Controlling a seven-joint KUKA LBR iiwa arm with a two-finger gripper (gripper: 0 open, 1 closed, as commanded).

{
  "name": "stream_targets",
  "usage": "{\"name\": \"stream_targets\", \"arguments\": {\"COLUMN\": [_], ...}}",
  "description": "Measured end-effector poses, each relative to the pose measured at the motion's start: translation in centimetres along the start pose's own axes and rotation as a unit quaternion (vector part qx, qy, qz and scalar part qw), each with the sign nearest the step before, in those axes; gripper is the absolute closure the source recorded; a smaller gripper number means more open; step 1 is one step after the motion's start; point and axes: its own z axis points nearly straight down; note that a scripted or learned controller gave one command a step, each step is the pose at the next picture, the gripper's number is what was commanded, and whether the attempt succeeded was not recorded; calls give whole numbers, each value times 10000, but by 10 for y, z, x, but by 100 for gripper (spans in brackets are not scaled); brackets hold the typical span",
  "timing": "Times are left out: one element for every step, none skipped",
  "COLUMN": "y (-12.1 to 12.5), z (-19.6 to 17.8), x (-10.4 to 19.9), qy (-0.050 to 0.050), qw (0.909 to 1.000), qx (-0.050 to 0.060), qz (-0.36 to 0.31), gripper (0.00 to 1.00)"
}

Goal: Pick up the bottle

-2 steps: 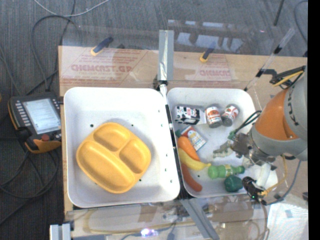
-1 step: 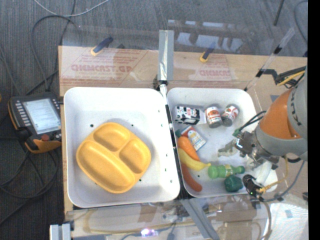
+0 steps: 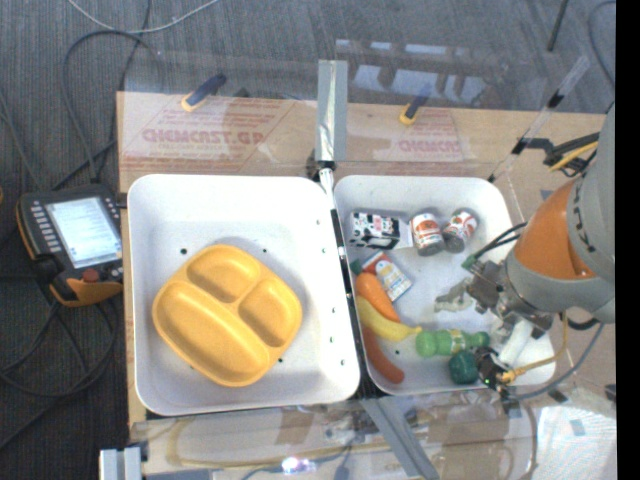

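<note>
A light green bottle (image 3: 447, 343) lies on its side near the front of the right bin (image 3: 496, 200), its neck pointing right. My gripper (image 3: 478, 291) hangs over the right part of that bin, just above and to the right of the bottle and apart from it. The grey arm with its orange band (image 3: 560, 240) comes in from the right, and the wrist hides the bin's right wall. Nothing shows held in the gripper.
Also in the right bin are a black-and-white carton (image 3: 375, 229), two small cans (image 3: 443, 231), an orange-topped labelled packet (image 3: 388, 274), a carrot (image 3: 372, 293), a banana (image 3: 388, 322), a red item (image 3: 385, 362) and a dark green ball (image 3: 463, 368). The left bin (image 3: 160, 208) holds a yellow divided plate (image 3: 227, 312).
</note>
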Motion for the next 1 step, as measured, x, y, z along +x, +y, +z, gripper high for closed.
{"name": "stream_targets", "arguments": {"y": [-6], "z": [-10], "x": [-1], "qy": [-25], "qw": [9988], "qx": [101], "qz": [-480], "gripper": [0]}}
